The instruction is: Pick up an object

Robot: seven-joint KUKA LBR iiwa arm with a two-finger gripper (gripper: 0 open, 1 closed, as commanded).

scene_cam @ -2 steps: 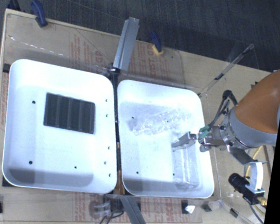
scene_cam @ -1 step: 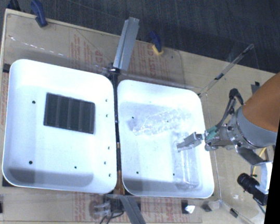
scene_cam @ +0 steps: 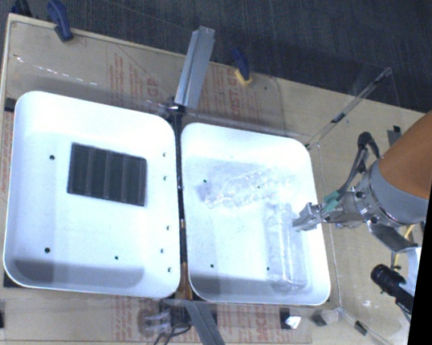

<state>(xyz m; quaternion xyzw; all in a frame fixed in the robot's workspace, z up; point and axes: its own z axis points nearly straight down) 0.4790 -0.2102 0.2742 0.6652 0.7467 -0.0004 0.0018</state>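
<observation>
I can't tell my gripper [scene_cam: 311, 216] state; it hangs at the right bin's [scene_cam: 183, 276] right edge. Two clear plastic bottles [scene_cam: 285, 248] lie just beside it; being see-through and smooth, they could slip away.

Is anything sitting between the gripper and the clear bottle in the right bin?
Nothing visible does. The gripper sits at the right bin's right side, just beside the upper end of the clear bottle. The crumpled clear plastic lies farther left, off that line.

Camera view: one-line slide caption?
Pincer at right bin edge near clear plastic items; dark ribbed block in left bin.
</observation>
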